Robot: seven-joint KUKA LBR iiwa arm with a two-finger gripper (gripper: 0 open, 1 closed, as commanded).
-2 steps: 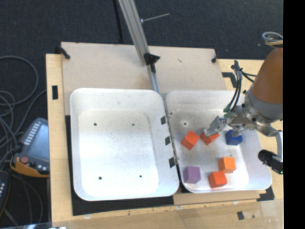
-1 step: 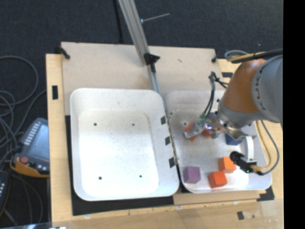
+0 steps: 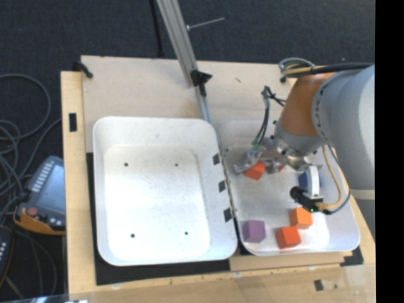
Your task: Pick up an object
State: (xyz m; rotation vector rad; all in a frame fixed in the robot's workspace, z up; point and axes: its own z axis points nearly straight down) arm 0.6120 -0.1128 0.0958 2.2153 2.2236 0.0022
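A pale wooden bench [image 3: 145, 87] stands on dark carpet [image 3: 63, 17]. Black cables [image 3: 19, 115] trail over the floor at left, beside a handheld control pendant [image 3: 44, 194]. An aluminium rail [image 3: 180, 36] slants up behind

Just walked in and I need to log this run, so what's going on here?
The grey arm reaches into the right bin, its gripper low over an orange block near the bin's left side. Whether it actually grips the block is unclear. A purple block and two more orange blocks lie near the bin's front edge. The left bin sits alongside.
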